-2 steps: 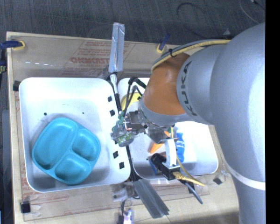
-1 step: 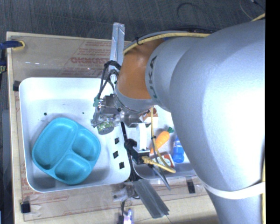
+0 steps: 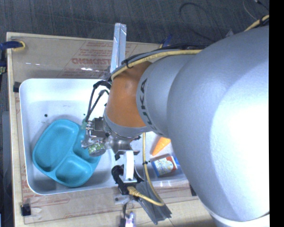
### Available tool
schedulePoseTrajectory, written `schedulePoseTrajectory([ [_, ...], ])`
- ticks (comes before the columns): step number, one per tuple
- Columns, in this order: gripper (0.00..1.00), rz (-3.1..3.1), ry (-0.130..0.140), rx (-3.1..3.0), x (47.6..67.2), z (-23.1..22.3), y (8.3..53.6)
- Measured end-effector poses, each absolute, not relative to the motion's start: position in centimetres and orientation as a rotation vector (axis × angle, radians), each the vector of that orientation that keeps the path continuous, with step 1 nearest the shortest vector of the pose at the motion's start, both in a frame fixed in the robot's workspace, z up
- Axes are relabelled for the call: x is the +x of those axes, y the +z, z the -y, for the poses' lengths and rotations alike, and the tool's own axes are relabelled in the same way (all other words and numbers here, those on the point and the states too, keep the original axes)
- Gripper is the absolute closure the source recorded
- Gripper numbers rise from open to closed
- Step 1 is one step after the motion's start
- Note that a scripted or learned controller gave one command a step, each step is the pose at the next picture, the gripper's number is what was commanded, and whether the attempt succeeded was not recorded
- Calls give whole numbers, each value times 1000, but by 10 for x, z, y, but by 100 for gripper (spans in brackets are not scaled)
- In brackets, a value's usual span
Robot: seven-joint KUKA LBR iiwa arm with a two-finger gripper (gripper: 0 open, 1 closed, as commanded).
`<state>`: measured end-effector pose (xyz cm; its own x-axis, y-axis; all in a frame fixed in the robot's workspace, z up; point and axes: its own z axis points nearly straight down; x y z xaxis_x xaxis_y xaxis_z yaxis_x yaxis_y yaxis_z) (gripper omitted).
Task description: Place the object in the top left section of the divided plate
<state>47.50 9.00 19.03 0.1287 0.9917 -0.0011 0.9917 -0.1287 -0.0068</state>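
While arm [image 3: 199, 112] hovers over blue divided plate [image 3: 64, 152] | jaws' state: cannot tell

The scene is viewed by one fixed camera set above the bench [image 3: 61, 60], looking down at a slant. The left white bin [image 3: 47, 98] is seen nearly whole, while much of the right side is covered by the grey arm [image 3: 213, 126], which is met close to the lens. Dark floor [image 3: 61, 8] is taken in along the top.
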Motion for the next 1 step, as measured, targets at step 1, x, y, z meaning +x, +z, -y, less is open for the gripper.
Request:
schedulePoseTrajectory([
  [1, 0, 2071, 8, -2357, 475, -90, 190],
])
